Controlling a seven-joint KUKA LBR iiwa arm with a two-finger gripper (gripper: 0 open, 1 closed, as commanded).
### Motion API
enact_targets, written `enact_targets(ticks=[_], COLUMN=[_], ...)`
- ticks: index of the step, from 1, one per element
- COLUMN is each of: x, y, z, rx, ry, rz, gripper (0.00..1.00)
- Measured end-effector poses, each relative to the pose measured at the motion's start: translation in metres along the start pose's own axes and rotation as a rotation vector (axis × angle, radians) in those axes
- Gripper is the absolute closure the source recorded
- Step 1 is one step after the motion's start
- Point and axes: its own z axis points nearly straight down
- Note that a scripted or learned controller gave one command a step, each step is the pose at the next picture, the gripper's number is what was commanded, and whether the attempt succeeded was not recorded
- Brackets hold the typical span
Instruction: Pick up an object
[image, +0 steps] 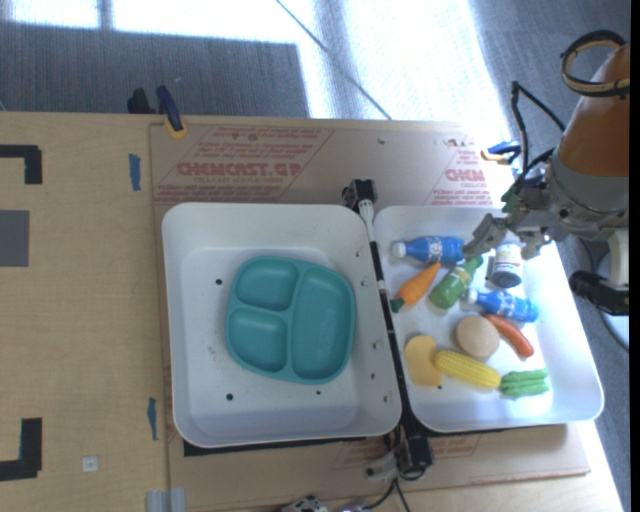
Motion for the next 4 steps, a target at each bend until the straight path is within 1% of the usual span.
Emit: enact_targets(ticks=[1,2,3,4], x=[0.015,0.03,0.028,0.063], y=[0.033,0.027,0.028,-0.032], z=[0.126,0.147,0.135,0.047], rx=[-0.01,0.0,-0.004,0.001], ry=[-0.002,0.001,-0.002,0.001], rz=[0.017,0.116,0.118,-0.377], gripper=[0.0,0.0,1.0,1.0])
